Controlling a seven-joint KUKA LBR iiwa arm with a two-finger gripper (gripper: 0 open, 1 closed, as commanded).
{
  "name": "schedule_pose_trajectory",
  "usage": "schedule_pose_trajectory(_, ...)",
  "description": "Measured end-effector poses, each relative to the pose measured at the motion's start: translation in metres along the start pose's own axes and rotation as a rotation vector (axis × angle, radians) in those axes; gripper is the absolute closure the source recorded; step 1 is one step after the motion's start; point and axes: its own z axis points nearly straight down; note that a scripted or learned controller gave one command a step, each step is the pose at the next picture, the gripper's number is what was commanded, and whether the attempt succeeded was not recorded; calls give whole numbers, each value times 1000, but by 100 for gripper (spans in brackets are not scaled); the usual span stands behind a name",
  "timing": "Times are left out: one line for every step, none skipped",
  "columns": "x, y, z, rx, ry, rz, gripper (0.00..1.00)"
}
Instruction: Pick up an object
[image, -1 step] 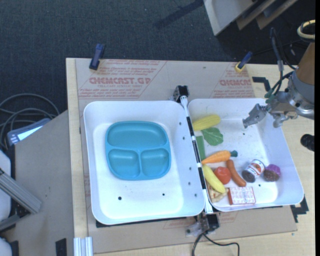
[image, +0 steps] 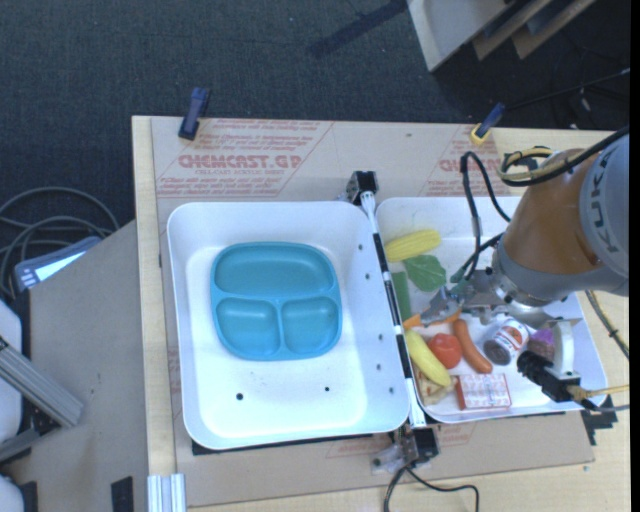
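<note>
I read "CHEMCAST" in red on the brown paper covering the bench (image: 250, 150) and "KUKA" on the arm (image: 560, 235). The glossy left bin (image: 190, 300) holds a blue three-compartment plate (image: 276, 300). In the right bin (image: 440, 212) the gripper (image: 452, 300) hangs over crowded plastic food; whether it's spread I cannot tell. Corn (image: 412, 244), a green leaf (image: 425, 271), banana (image: 427, 360), tomato (image: 446, 349) and a small labelled can (image: 503, 341) crowd it.

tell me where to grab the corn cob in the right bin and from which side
Grip the corn cob across its narrow middle, coming straight down from above. It lies flat and nearly level across the right bin, apart from the other toys, with bare floor above it and the green leaf just below, so fingers should fit either side.
</note>
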Motion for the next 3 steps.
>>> schedule_pose_trajectory(-4,6,37,0,0,1,0)
schedule_pose_trajectory(-4,6,27,-2,0,1,100)
schedule_pose_trajectory(39,27,-63,-3,-1,-1,100)
